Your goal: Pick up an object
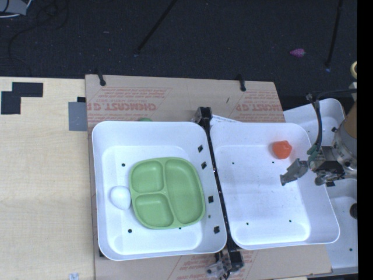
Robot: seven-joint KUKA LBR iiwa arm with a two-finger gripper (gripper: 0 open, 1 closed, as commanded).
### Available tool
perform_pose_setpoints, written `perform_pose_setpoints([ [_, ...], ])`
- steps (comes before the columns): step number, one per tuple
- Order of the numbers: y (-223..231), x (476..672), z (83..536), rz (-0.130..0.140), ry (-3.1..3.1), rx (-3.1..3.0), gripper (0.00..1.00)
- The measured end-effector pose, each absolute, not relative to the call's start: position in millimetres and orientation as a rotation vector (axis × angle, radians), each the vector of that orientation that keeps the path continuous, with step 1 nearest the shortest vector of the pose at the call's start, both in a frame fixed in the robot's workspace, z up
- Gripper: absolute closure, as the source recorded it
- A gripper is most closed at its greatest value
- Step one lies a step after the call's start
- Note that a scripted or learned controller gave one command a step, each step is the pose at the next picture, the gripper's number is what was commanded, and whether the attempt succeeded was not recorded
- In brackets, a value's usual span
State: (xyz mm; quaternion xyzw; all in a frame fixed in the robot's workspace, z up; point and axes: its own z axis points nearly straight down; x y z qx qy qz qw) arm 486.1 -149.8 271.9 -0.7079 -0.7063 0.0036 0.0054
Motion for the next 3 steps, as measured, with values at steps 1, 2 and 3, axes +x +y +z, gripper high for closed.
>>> perform_pose_setpoints([
  [1, -149.8, 487.8, 277.2, 0.003, -2.219, -2.219, 0.00],
  [2, -140.9, 486.1, 230.3, 0.005, -2.218, -2.216, 0.00],
  [3, -140.4, 487.0, 186.6, 0.006, -2.215, -2.217, 0.00],
])
